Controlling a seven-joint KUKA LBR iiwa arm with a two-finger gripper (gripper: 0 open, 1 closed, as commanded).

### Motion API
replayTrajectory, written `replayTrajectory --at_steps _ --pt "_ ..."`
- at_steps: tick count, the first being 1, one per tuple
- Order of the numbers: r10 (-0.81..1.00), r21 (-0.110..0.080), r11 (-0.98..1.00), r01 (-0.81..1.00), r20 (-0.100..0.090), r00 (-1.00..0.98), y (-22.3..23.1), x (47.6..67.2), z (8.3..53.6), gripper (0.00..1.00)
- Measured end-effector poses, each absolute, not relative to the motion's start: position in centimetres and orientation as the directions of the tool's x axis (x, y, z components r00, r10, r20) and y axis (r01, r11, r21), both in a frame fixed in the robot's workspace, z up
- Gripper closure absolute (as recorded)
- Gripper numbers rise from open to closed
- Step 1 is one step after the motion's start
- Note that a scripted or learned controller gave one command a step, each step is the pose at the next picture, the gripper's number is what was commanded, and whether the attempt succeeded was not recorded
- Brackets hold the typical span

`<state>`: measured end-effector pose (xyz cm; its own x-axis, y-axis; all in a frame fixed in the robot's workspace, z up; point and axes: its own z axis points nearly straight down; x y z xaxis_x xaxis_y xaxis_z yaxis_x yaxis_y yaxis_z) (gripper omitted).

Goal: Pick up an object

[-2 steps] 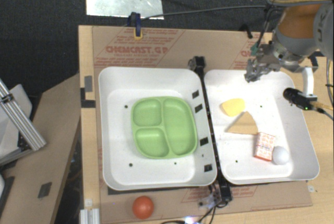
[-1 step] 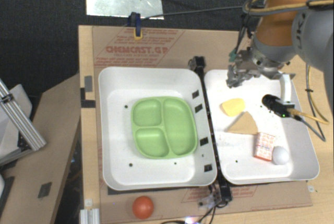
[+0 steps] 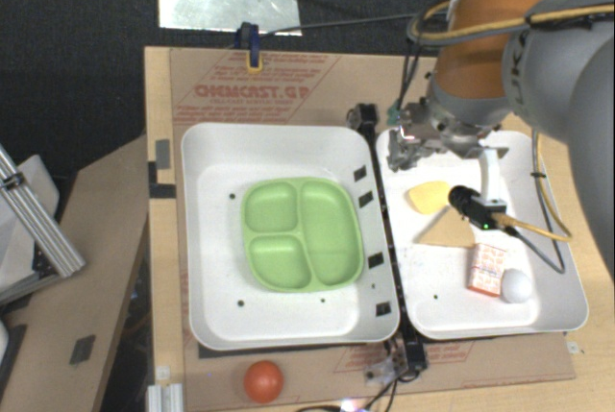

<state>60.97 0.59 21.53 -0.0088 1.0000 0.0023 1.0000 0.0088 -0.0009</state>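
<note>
My gripper hangs over the far left corner of the right bin, below the arm's orange band. Just in front of it lies a yellow rounded piece, apart from the gripper. A tan wedge sits next to the yellow piece, toward the bin's middle. Further forward stand a small red-and-white box and a white ball side by side. Nothing shows between the gripper's tips.
The left bin holds a green divided plate. An orange ball rests on the cardboard in front of the bins. A metal frame stands at the left. The arm covers the right bin's far side.
</note>
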Motion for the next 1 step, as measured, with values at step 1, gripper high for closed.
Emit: replayTrajectory --at_steps 1 --pt "1.000 0.000 0.011 1.000 0.003 -0.011 7.04 60.14 21.71 1.00"
